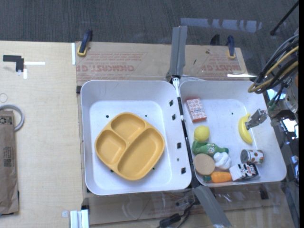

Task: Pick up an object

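Claw (257,118) comes in low over the right bin (280,148), just beside the banana (245,129) — likely its target — though I can't tell whether it's apart or together.

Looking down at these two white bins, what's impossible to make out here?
- Gripper, camera view: too small to tell whether it touches the yellow banana beneath it.
- Small printed can: label too small to read.
- Orange carrot: partly covered by the tan round disc.
- Brown paper bag: cut off by the left edge.
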Tool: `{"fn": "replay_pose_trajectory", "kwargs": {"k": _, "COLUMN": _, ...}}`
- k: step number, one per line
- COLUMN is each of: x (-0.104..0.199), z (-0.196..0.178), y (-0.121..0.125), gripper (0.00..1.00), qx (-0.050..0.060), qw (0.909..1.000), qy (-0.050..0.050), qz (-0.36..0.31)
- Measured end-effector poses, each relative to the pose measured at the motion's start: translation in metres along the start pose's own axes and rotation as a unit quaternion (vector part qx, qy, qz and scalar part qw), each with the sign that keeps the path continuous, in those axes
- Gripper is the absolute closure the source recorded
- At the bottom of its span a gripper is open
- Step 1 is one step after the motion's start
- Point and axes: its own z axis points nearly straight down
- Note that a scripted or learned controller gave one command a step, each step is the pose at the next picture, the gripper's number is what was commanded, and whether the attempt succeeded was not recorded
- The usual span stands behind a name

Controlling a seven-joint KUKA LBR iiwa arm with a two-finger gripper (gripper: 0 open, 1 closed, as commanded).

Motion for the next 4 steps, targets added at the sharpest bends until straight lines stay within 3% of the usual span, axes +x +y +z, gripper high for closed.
{"fn": "replay_pose_trajectory", "kwargs": {"k": 1, "x": -0.014, "z": 0.11, "y": 0.022, "gripper": 0.0, "qx": -0.001, "qw": 0.9839, "qy": 0.001, "qz": -0.179}}
{"fn": "replay_pose_trajectory", "kwargs": {"k": 2, "x": -0.02, "z": 0.07, "y": 0.062, "gripper": 0.0, "qx": -0.002, "qw": 0.999, "qy": -0.001, "qz": -0.044}}
{"fn": "replay_pose_trajectory", "kwargs": {"k": 3, "x": -0.02, "z": 0.07, "y": 0.062, "gripper": 0.0, "qx": -0.002, "qw": 0.999, "qy": -0.001, "qz": -0.044}}
{"fn": "replay_pose_trajectory", "kwargs": {"k": 4, "x": -0.012, "z": 0.111, "y": 0.041, "gripper": 0.0, "qx": -0.002, "qw": 0.9935, "qy": 0.003, "qz": -0.114}}
